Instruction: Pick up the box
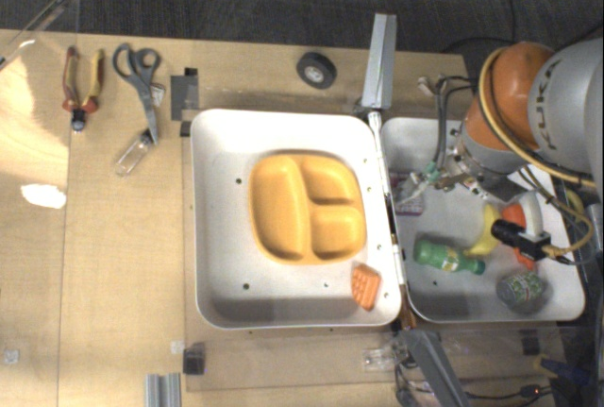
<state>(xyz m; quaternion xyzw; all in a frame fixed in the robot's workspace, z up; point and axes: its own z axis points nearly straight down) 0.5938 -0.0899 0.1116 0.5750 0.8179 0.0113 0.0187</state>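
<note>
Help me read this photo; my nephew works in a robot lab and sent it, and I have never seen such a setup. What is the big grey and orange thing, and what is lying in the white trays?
The grey and orange thing is a robot arm, reaching in from the right. The camera is fixed above the bench and looks down at a slant. Its hand hangs over the right bin; whether it grips anything is too small to tell. That bin holds a green bottle, a banana, a dark can and a few small items I cannot name. The left bin holds a yellow divided tray and a small orange object in its near right corner. On the bench lie scissors, pliers and a tape roll.
</note>
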